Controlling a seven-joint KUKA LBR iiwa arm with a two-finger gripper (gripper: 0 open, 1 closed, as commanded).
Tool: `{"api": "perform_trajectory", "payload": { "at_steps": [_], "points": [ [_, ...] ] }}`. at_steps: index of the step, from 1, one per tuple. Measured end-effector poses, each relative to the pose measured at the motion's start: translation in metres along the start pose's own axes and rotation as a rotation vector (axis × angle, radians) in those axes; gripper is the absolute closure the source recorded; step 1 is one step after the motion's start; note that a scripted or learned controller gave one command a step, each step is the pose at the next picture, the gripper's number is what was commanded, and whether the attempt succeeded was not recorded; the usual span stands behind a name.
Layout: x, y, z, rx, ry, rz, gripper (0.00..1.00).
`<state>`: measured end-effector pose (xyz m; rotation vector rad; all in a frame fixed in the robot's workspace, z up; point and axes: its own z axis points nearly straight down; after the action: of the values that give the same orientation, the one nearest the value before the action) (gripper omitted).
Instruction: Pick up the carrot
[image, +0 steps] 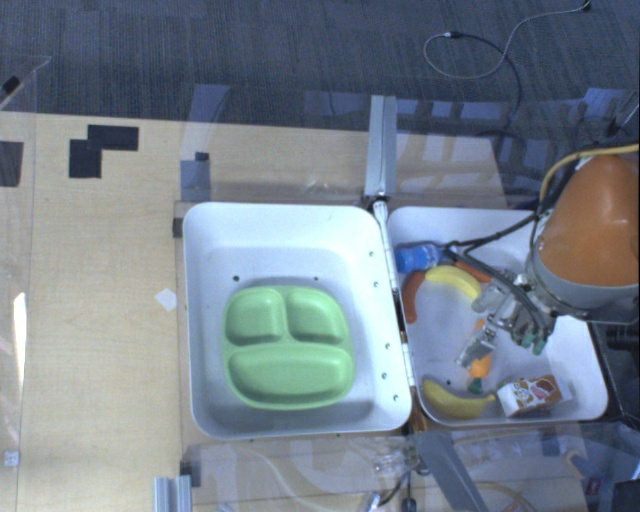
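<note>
We are hanging our pincer (478, 352) low inside the right bin (580, 400), its fingers spreading slightly with nothing between them. The carrot (479, 368) is lying just beneath the fingertips, a small orange piece with a green end, near a yellow banana (455, 401) and a small carton (530, 395). In the left bin (200, 300) on the tabletop (90, 300) a green divided plate (288, 346) is sitting.
</note>
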<state>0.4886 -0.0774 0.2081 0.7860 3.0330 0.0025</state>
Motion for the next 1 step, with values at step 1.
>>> {"api": "perform_trajectory", "payload": {
  "at_steps": [1],
  "points": [
    [-0.0154, -0.0209, 0.1178, -0.004, -0.012, 0.11, 0.0]
  ]
}}
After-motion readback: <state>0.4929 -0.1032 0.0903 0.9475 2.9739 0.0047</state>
